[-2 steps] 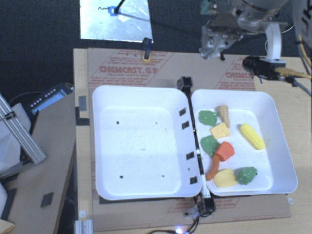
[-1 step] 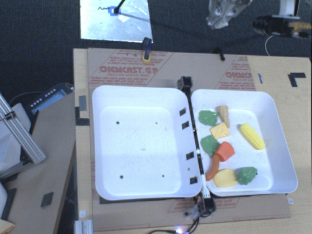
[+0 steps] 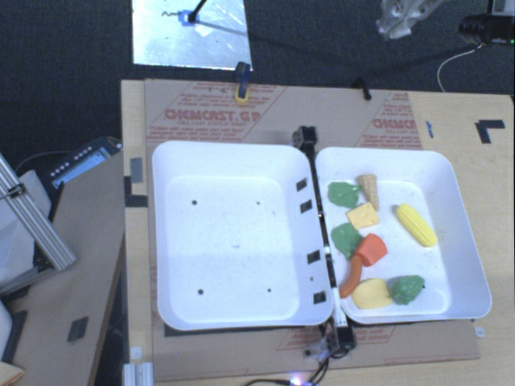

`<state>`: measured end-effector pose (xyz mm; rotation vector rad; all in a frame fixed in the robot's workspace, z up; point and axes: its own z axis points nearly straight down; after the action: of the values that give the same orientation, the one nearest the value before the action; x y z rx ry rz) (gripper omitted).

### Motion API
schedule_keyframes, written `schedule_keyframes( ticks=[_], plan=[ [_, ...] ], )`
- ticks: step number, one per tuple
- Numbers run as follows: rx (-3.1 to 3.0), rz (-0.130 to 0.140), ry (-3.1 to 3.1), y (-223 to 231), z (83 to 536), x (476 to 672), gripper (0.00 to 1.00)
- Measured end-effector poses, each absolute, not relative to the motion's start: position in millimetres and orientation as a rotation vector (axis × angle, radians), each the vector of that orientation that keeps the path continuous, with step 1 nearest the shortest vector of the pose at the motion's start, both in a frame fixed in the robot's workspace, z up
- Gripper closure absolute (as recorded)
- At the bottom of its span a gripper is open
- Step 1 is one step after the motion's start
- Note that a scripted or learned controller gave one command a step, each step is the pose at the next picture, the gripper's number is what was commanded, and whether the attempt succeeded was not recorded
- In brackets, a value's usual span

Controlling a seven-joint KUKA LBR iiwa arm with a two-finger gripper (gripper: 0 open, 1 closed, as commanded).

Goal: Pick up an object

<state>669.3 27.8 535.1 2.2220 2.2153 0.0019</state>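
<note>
The tool [image 3: 400, 13] hangs high above the bench, its grip impossible to tell, while toy foods [image 3: 378, 244] fill the right bin [image 3: 463, 215].

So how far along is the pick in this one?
Nothing looks done yet. The gripper sits high at the top right, off the bench, with nothing visibly between its fingers. All the toy foods, including the corn and the orange piece, lie in the right bin. Reach, grasp and lift all remain.

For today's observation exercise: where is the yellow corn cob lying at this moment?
In the camera view the corn cob lies in the right-hand bin, toward its right side, to the right of the yellow cheese wedge and above the green broccoli piece.
</note>
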Motion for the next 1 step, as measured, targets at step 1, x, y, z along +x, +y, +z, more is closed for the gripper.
schedule_keyframes(
  ticks=[1],
  plan=[
    [2.229,-0.002,2.207,-86.3,535.3,663.6,1.0]
  ],
)
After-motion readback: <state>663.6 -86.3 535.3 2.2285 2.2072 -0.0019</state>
